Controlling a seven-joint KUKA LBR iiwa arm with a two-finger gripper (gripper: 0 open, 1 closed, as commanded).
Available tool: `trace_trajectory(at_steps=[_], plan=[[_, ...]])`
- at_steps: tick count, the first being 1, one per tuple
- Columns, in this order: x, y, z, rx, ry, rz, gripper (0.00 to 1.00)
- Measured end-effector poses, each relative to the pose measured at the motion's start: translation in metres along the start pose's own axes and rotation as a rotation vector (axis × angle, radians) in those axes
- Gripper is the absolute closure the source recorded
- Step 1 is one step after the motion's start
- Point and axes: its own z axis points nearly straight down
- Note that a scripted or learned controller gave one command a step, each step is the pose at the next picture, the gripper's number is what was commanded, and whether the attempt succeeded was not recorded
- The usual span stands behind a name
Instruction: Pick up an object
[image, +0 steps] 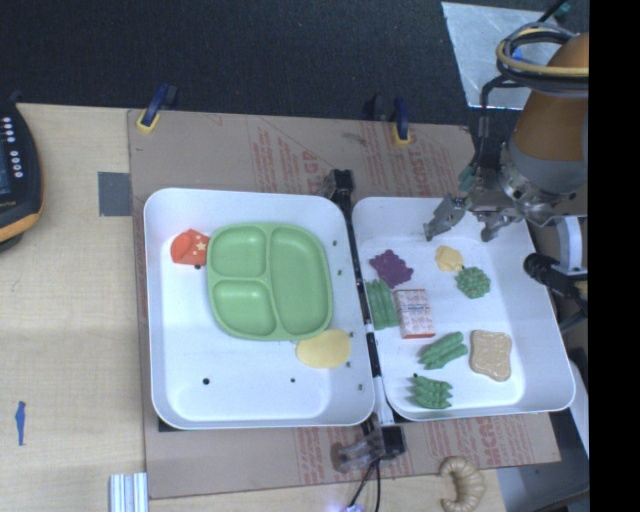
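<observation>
Tan wooden counter (70, 330), brown cardboard sheet (250, 155) clamped on top, two white bins. Gripper (463, 226) jaws spread, nothing between, above right bin (545, 330) far edge, near small yellow piece (449, 259).

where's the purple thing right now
The purple piece lies in the right bin, near its left wall, just above the green strip and left of the small yellow piece.

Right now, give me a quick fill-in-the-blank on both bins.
1. The divided green tray sits in the ____ bin.
2. The pincer hangs over the ____ bin, fingers spread.
3. The grape bunch is coloured ____.
4. The red piece lies on the tray's ____ side.

Missing: left, right, purple, left
</observation>
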Motion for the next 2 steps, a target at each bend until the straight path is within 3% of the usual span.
trace_trajectory(at_steps=[1, 2], plan=[[0.031, 0.008, 0.12, 0.011, 0.002, -0.004, 0.0], [0.027, 0.011, 0.101, 0.002, -0.001, -0.002, 1.0]])
